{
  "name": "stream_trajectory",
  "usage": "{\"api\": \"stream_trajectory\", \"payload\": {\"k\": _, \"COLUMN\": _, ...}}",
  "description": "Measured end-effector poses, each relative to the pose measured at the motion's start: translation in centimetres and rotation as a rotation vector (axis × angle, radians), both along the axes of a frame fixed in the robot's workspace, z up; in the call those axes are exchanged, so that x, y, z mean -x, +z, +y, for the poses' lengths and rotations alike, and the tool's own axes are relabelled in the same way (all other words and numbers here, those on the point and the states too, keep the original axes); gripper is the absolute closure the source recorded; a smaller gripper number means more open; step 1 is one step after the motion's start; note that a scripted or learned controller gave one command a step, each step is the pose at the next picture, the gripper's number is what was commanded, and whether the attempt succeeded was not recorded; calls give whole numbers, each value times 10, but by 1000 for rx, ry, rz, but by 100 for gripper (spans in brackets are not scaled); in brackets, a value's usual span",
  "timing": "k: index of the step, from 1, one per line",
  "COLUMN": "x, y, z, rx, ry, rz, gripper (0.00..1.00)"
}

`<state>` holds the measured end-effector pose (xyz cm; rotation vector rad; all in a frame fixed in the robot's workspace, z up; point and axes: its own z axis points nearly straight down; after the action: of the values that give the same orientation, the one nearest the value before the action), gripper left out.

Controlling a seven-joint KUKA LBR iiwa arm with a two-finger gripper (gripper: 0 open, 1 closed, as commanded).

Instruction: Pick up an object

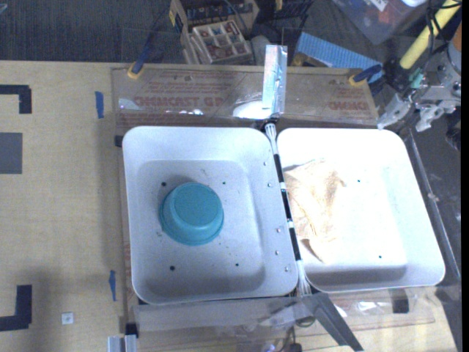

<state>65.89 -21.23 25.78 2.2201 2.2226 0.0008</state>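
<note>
The hand [432, 94] sits at the upper right corner, beyond the far right corner of the right bin [421, 196], as a cluster of grey and white metal parts against dark clutter. It is too small and tangled there to tell whether it is released or clenched, and nothing can be made out in its grip.

Just below and to the left of it, the right bin holds a crumpled, pale tan sheet [316, 204], possibly paper or thin cloth, lying against the bin's left wall. The bin's right half is washed out by glare.

The left bin [139, 160] touches the right bin along a shared edge. On its floor, left of centre, rests a teal bowl [192, 213], which appears to be turned upside down, well apart from the hand.

Both bins stand on a light wooden surface [51, 196].
</note>
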Motion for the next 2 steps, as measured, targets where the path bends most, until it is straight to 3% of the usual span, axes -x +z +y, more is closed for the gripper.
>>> {"api": "stream_trajectory", "payload": {"k": 1, "x": 76, "y": -103, "z": 78, "rx": 1, "ry": 64, "rz": 0, "gripper": 0}}
{"api": "stream_trajectory", "payload": {"k": 2, "x": 23, "y": -169, "z": 110, "rx": 4, "ry": 197, "rz": -10, "gripper": 0}}
